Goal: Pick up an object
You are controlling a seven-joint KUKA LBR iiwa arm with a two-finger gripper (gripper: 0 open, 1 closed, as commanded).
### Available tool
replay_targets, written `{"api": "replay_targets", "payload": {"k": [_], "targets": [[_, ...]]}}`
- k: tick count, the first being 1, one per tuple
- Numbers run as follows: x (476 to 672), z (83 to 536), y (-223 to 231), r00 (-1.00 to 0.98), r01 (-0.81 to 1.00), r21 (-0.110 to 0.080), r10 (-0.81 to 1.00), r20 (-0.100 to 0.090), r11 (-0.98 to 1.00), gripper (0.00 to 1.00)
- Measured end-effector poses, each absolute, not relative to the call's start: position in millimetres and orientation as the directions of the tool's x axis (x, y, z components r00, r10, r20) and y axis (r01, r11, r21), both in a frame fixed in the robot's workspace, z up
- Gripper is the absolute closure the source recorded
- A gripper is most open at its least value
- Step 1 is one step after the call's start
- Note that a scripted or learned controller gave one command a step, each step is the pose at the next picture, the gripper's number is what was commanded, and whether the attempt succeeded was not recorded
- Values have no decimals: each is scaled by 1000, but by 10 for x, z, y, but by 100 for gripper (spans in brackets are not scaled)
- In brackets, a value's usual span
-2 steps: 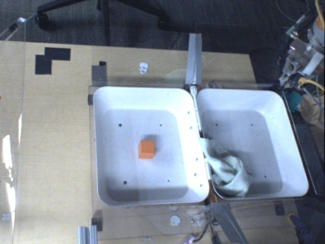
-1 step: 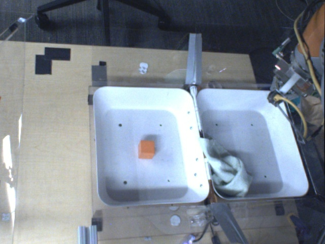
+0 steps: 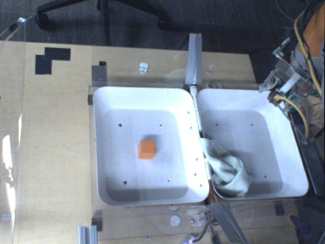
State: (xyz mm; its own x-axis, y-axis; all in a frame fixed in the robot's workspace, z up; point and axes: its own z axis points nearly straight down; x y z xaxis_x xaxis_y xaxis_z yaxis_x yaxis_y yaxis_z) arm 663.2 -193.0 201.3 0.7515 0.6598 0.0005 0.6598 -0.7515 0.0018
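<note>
Two shallow white plastic bins sit on the pale wood tabletop [image 3: 56,151]: a crumpled pale cloth [image 3: 227,172] in the right bin [image 3: 264,136], a small orange cube [image 3: 147,149] on the smooth left bin [image 3: 109,136] floor, the arm [image 3: 297,65] beyond.

Two white bins, the left bin [image 3: 109,151] holding a solid orange block [image 3: 147,149] on its pale grey-shaded floor dotted with a few small dark specks, the right bin [image 3: 277,151] holding a crumpled off-white cloth [image 3: 228,172] with faint greenish-grey folds. Light wood-grain bench [image 3: 51,136] under both, marked with black L-shaped patches [image 3: 51,58] near the upper left and crossed by a grey metal bar [image 3: 194,60] between the bins. Dark charcoal carpet above, black chair legs [image 3: 104,4] across it, yellow cables [image 3: 299,111] and grey metal at the right edge.
</note>
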Motion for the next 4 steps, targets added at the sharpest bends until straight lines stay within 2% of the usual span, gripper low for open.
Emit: {"api": "replay_targets", "payload": {"k": [1, 2, 3, 4], "targets": [[6617, 862, -1898, 825, 566, -2, 566, -5, -825, 0], [6647, 987, -1879, 820, 572, 5, 572, 0, -820, 100], [6530, 1602, -1669, 601, 799, 3, 799, 2, -601, 100], [6681, 1827, -1864, 735, 678, 4, 678, 2, -735, 100]]}}
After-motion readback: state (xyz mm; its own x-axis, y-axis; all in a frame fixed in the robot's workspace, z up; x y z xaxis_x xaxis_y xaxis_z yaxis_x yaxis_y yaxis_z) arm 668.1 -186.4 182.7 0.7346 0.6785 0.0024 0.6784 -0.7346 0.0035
